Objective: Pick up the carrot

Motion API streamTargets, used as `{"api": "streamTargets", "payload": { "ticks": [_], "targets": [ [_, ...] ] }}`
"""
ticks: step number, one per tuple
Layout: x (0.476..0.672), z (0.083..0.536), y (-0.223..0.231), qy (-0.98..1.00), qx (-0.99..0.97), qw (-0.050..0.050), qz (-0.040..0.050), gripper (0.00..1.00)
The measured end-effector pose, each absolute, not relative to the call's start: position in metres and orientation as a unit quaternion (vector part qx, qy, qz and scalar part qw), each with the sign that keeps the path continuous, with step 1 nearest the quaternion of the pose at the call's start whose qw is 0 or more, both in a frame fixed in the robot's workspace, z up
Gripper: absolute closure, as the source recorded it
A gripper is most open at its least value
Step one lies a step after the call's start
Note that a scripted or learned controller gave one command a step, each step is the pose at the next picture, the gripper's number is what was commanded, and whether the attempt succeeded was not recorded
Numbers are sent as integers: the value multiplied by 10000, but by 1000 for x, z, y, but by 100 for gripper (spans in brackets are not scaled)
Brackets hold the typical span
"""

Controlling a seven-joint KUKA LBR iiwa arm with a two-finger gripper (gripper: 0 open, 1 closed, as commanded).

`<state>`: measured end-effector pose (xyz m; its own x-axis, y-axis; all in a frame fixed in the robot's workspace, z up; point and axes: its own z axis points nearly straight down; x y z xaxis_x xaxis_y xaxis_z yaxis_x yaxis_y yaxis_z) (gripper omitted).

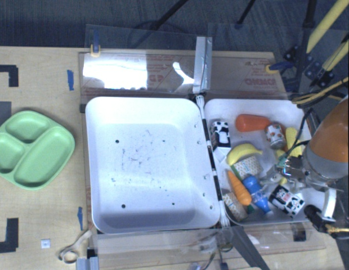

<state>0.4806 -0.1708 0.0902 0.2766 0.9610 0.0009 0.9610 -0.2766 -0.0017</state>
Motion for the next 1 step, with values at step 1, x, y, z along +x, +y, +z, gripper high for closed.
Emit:
{"api": "streamTargets", "payload": {
  "ticks": [1],
  "targets": [
    [557,89,-197,-5850,-8110,38,-68,0]
  ]
}}
